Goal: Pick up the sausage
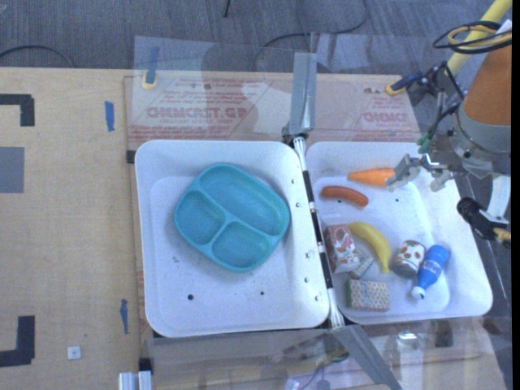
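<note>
The sausage (344,194), reddish brown, lies in the right bin (475,295) near its upper left, just below an orange carrot (371,177). My gripper (422,171) hovers over the bin's upper right, to the right of the carrot and up and to the right of the sausage. Its two grey fingers are spread apart with nothing between them.
The right bin also holds a banana (372,244), a small printed carton (344,248), a can (408,257), a blue bottle (429,270) and a cracker box (368,294). In the left bin (154,169) sits a blue divided plate (231,216).
</note>
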`<action>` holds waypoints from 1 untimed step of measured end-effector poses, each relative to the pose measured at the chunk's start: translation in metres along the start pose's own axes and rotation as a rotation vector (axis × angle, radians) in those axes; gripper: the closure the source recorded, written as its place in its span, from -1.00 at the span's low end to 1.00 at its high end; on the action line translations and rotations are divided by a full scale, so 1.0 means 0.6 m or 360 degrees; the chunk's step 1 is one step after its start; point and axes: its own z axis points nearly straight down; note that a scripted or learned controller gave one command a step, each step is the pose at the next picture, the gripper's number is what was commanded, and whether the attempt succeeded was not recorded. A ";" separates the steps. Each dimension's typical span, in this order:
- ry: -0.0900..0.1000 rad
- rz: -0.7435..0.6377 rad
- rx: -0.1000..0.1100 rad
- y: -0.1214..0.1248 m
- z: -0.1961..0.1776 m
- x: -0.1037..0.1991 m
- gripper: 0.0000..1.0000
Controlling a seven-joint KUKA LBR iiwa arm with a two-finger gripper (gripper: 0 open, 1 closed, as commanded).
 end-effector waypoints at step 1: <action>0.0000 -0.0166 -0.0001 0.042 0.165 0.061 -1.00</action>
